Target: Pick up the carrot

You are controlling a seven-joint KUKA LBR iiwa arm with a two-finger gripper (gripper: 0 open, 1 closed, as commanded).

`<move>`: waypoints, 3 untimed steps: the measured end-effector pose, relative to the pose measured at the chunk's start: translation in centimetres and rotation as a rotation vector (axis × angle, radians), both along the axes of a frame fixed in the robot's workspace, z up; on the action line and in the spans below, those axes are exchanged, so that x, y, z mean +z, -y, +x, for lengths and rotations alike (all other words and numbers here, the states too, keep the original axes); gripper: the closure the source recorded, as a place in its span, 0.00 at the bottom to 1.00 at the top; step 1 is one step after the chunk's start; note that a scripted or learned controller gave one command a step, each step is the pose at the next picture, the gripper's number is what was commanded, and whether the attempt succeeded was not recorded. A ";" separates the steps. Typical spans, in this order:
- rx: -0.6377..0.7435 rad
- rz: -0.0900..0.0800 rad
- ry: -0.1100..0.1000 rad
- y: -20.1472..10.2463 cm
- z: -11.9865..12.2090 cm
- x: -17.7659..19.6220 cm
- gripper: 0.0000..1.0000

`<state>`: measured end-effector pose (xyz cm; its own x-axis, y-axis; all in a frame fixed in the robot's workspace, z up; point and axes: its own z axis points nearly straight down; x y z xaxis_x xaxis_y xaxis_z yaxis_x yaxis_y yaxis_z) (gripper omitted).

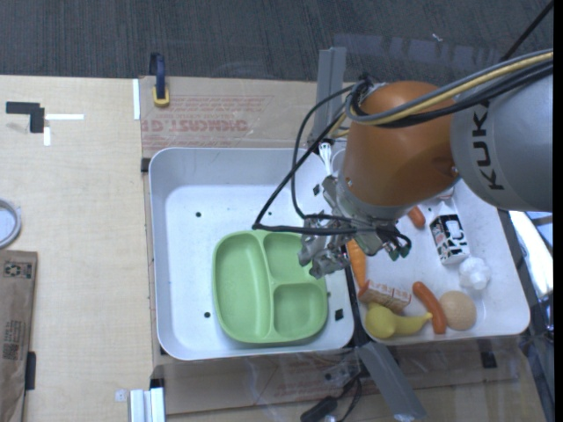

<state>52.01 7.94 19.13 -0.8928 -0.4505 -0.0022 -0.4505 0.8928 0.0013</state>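
End effector [339,255], grip state indiscernible, beside one carrot [356,262]; two white bins [176,236], one green tray [242,293].

Grey arm [515,139] enters from the right edge of the frame, upper-right area, reaching toward centre. Orange band [400,143] above the wrist sits right of centre, big and rounded, facing the camera. Black and yellow cables run along the arm's top and loop down left of the band. Wrist points straight down. Gripper [330,253] hangs below the band, just right of frame centre, a cluttered dark-and-metal cluster, partly hidden under the wrist.
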 end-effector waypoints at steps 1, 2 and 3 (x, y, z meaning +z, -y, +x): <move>0.335 -0.001 0.000 4.2 -2.3 0.0 1.00; 0.247 -0.001 0.002 13.0 -1.2 5.6 1.00; 0.586 0.000 0.001 9.6 -2.2 3.9 1.00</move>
